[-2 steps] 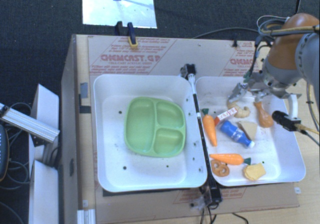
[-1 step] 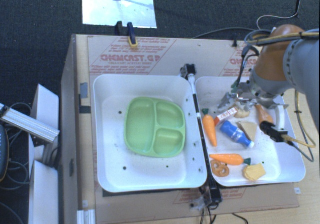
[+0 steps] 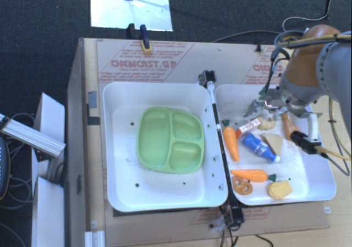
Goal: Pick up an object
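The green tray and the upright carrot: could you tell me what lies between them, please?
In the camera view, the bins' adjoining white walls lie between green tray and carrot.

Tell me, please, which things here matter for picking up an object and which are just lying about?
For the job: gripper; right bin with two carrots, blue bottle, pretzel, cheese piece, wedge.

Lying about: left bin, green plate, clamp.

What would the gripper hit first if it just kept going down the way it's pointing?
Probably the bare floor of the right bin. The gripper points down near its upper left area; the small beige piece lies close beside, though depth is unclear.
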